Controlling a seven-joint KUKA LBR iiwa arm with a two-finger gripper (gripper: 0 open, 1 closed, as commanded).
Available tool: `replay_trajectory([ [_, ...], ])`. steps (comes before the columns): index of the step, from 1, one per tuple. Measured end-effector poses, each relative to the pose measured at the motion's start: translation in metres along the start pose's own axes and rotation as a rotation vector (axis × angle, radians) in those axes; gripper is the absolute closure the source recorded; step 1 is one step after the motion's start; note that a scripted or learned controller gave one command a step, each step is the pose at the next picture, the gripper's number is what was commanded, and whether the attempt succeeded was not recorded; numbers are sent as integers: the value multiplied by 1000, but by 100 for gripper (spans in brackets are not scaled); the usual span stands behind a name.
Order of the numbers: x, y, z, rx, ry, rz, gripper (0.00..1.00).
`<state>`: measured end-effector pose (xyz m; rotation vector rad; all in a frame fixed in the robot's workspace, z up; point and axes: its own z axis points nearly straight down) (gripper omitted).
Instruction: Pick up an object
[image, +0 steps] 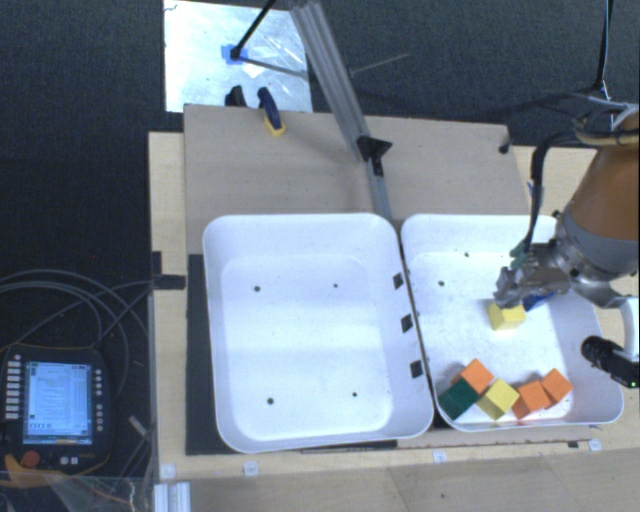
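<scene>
The right bin (440, 300) holds a yellow cube (506, 317) mid-right, under the gripper (512, 292), and five blocks (505, 392) at lower right. Jaws: cannot tell.

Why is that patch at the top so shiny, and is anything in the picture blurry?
In the camera view, the shiny silver sheet behind the bench catches the light and glares white. The two shallow white bins look bright with soft shadows. The grey gripper above the small yellow cube looks a bit smeared.
</scene>
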<state>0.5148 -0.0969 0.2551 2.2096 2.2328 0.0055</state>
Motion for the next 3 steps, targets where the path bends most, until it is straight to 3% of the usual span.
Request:
replay_trajectory([
  [2, 104, -11, 20, 2, 0, 0, 100],
  [3, 155, -12, 13, 1, 0, -1, 100],
])
